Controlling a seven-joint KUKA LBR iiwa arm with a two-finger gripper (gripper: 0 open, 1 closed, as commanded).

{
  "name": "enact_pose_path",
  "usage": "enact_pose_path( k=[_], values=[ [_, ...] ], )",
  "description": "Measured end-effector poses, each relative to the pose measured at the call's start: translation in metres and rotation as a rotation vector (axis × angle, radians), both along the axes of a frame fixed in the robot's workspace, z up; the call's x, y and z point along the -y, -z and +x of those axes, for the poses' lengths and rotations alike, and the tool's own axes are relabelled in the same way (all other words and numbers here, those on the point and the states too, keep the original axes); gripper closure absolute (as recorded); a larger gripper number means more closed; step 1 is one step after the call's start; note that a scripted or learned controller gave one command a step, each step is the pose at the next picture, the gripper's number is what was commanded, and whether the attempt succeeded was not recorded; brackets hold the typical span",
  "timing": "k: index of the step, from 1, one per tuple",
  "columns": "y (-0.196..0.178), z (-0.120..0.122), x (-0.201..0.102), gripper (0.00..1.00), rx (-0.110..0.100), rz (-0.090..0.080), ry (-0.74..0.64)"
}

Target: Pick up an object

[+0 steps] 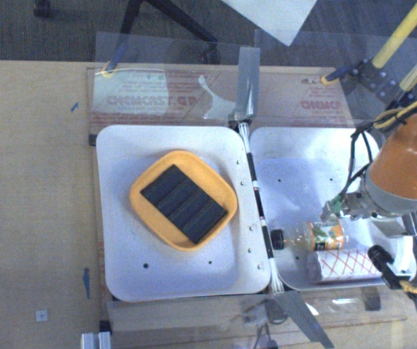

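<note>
Camera view: bottle (pixel 311 236) beside checkered pack (pixel 346 265), under gripper (pixel 337 211).

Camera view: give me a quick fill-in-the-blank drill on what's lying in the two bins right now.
1. The yellow tray with dark slats lies in the ____ bin.
2. The small bottle lies on its ____ in the right bin.
3. The box with red crisscross lines lies near the right bin's ____ edge.
4. The band on the arm is ____.

Missing words: left; side; front; orange
</note>
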State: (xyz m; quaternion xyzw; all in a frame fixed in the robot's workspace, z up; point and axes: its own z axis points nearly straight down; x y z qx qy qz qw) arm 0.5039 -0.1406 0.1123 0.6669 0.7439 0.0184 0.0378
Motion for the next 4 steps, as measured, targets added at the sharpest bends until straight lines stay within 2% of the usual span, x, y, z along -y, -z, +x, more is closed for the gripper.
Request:
enact_pose_path(
  k=[1,2,3,4],
  values=[
    [-0.001,0.001,0.001,0.0,0.003,-0.003,0.001],
    [0.023,0.023,-0.006,0.0,-0.066,0.013,-0.043],
    [0.013,0.023,-0.006,1.0,-0.064,0.015,-0.043],
    [0.013,0.024,-0.006,0.0,-0.063,0.015,-0.043]
  ],
)
